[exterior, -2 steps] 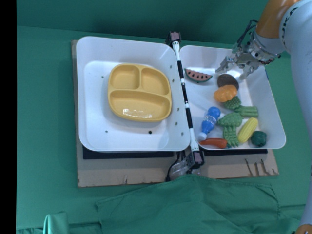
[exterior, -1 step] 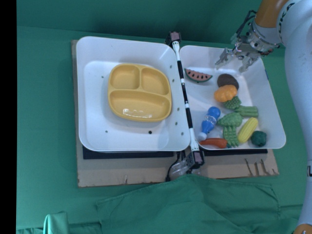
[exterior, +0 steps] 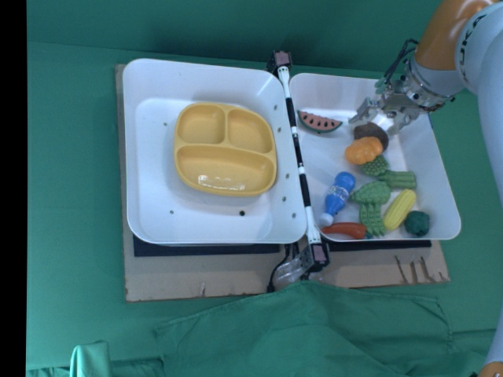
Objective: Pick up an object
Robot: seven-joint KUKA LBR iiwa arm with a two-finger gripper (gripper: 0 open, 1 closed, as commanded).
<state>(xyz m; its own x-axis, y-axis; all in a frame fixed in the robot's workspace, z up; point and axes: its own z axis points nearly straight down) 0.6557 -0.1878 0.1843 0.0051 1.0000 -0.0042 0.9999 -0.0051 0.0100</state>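
The end effector (exterior: 383, 121) hangs over the right bin (exterior: 440, 171); its opening I cannot tell. Directly beneath sits a dark brown round toy (exterior: 371, 134), with an orange toy fruit (exterior: 363, 151) just below. Likely light, stiff, slippery plastic; grip across its widest middle.

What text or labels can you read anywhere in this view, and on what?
None can be read for sure.
Arm: dark marks on the grey link beside the orange band, too blurred to read.
Bottle: no legible label.
Yellow tray and both bins: no print.
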